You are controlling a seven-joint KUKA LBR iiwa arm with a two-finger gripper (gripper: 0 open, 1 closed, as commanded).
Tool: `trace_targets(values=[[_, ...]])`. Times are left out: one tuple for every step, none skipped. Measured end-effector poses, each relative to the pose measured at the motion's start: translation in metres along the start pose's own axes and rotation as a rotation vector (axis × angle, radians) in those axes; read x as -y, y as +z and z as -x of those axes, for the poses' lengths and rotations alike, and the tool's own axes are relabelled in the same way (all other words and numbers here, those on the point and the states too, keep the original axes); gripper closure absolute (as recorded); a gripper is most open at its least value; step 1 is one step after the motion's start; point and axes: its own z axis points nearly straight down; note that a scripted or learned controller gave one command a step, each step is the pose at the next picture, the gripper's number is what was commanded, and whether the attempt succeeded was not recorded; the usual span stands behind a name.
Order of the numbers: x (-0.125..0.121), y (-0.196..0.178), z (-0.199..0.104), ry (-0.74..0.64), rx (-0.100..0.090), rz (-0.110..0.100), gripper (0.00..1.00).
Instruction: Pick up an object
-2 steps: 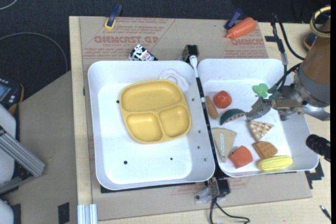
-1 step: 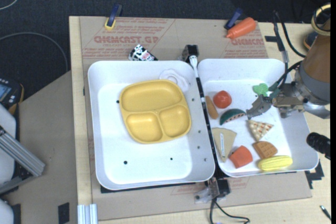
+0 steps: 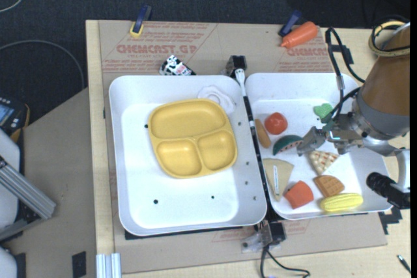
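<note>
The jaws point(image 3: 311, 142) are seen low over the right bin point(image 3: 260, 84), reached in from the right on the grey arm with its orange band; whether they are spread or pressed together cannot be told, and nothing is seen between them. Just below and to the right of them lies a tan, grid-textured waffle-like wedge point(image 3: 324, 159), very near the tips, though contact cannot be judged. Just to their left lies a dark green curved piece point(image 3: 285, 144), and above that a round, glossy red tomato point(image 3: 276, 122) beside an elongated tan bread-like piece point(image 3: 262, 133). Further down the bin a pale, flat cheese-coloured wedge point(image 3: 278, 176), a red-orange rounded block point(image 3: 299, 194), a brown ridged piece point(image 3: 329, 185) and a smooth yellow banana-like piece point(image 3: 341, 202) are laid near one another. A small green leafy item point(image 3: 322, 110) rests above the jaws, near the arm. In the left bin point(image 3: 124, 159) a matte yellow plastic divided plate point(image 3: 192, 137) with three compartments is set, with a thin white ring-shaped item point(image 3: 216, 97) at its upper right corner. On the cardboard-covered worktop point(image 3: 104, 49) beyond the bins, an orange toy carrot point(image 3: 300, 34) and a small black-and-white object point(image 3: 175, 66) are placed well apart.
</note>
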Motion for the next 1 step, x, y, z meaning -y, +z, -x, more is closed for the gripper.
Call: trace_targets(values=[[0.0033, 0.0637, -0.0018, 0.0, 0.0, -0.002, 0.0]])
